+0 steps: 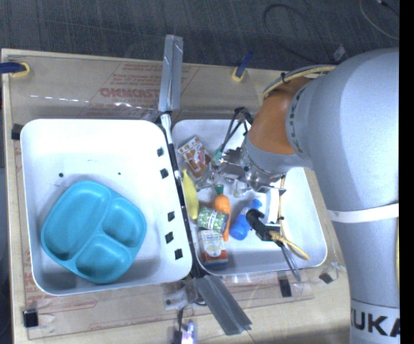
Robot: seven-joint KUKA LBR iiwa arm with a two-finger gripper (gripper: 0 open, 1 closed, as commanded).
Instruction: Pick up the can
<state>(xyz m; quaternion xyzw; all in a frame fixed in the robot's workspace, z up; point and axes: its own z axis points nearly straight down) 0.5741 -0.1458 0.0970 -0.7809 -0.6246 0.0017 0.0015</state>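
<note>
Down among the clutter (right bin [314,213]) hangs the hand [229,169].

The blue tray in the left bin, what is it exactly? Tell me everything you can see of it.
The blue tray is a light turquoise dish with rounded corners, plastic by its look, moulded into three compartments: a large one and two smaller ones. It lies flat and face up, turned at an angle, in the near left part of the left bin, resting on the bin's white floor. Nothing lies in it, and the arm is away over the other bin.
</note>
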